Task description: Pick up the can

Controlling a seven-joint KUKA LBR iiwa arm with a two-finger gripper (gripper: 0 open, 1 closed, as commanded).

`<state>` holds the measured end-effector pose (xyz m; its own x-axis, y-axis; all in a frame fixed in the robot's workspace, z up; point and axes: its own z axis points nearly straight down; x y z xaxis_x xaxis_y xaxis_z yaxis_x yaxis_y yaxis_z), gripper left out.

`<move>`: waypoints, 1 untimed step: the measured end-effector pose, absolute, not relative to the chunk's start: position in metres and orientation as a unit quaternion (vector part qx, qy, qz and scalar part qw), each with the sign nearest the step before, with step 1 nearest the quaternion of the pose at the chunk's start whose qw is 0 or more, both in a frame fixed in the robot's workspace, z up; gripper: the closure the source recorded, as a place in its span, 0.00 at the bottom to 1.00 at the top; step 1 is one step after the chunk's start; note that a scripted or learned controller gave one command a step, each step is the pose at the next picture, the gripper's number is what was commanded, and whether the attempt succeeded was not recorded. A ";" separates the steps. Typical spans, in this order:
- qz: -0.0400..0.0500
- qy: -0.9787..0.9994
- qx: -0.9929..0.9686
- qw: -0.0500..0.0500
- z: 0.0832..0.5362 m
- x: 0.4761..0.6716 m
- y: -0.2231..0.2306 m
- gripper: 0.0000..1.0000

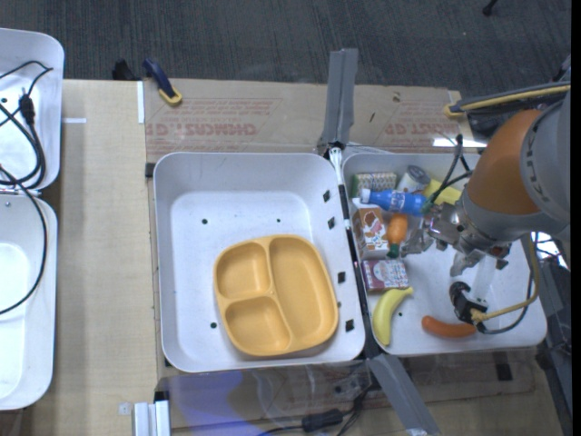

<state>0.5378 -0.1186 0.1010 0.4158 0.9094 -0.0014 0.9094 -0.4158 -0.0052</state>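
Camera view, looking down on the bench: the left bin (172, 243) holds a yellow divided plate (272, 293) near its front edge; the right bin (522, 334) holds the clutter. The can (416, 178), silvery, sits near the right bin's back edge, just beside a blue bottle (392, 201) that lies on its side with its long axis running left to right. Whether the can stands or lies tilted is too small to tell. Toward the bin's left wall lie two small cartons (372, 230), an orange ball (398, 230) and, nearer the front edge, a banana (388, 312); an orange sausage-shaped toy (447, 327) rests by the front edge. The arm, with its orange band (508, 171), reaches over the bin's right side. The gripper (434, 230) sits low over the middle of the bin, just beside the ball; nothing is visibly held, and its opening cannot be judged. From the gripper the can lies toward the back edge and slightly left, so the coming move likely calls for a shift backward past the bottle before descending.
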 end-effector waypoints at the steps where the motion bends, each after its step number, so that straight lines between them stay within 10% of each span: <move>1: -0.001 -0.582 -0.813 0.005 0.091 0.572 -0.203 0.00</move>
